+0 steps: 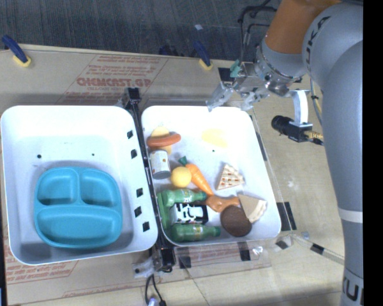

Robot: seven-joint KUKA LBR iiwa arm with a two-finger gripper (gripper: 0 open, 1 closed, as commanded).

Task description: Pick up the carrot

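The carrot (198,178) is orange with a green top and lies slanted in the middle of the right bin (242,123), between a lemon (180,176) and a sandwich wedge (229,178). My gripper (232,99) hangs above the bin's back rim, well behind the carrot and apart from it. Its translucent fingers (217,97) stand spread, with nothing between them.
The right bin also holds a hot dog (163,139), a small can (159,163), green bottles (186,215), a brown ball (235,221) and a flat yellow piece (214,137). A blue divided tray (78,207) lies in the left bin (25,129). My arm fills the right side.
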